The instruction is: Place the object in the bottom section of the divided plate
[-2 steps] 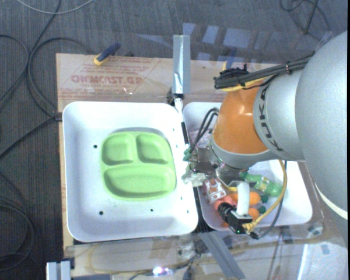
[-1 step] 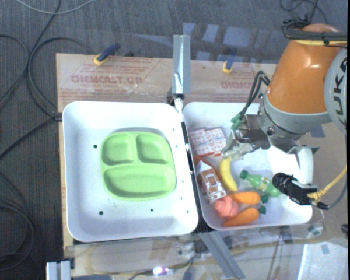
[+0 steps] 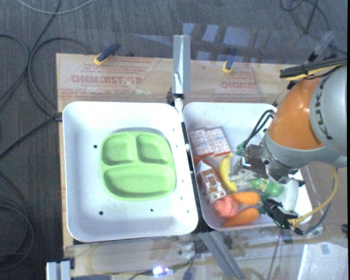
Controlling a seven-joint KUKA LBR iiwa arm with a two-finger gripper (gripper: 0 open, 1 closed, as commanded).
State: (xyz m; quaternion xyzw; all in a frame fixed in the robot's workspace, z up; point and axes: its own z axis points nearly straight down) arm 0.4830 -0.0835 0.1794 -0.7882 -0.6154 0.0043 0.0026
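Grey arm (image 3: pixel 306 130) over right bin (image 3: pixel 245 111), jaws (image 3: pixel 251 171) hidden among food, grip impossible to tell.

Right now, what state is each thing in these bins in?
Divided plate: green, flat in the left bin, sections bare.
Banana: lying in the right bin.
Carrots: lying side by side.
Cartons: lying flat.
Gripper: low over the food.

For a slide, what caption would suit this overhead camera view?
Arm's tool over the right bin of toy food; green divided plate waits in the left bin.
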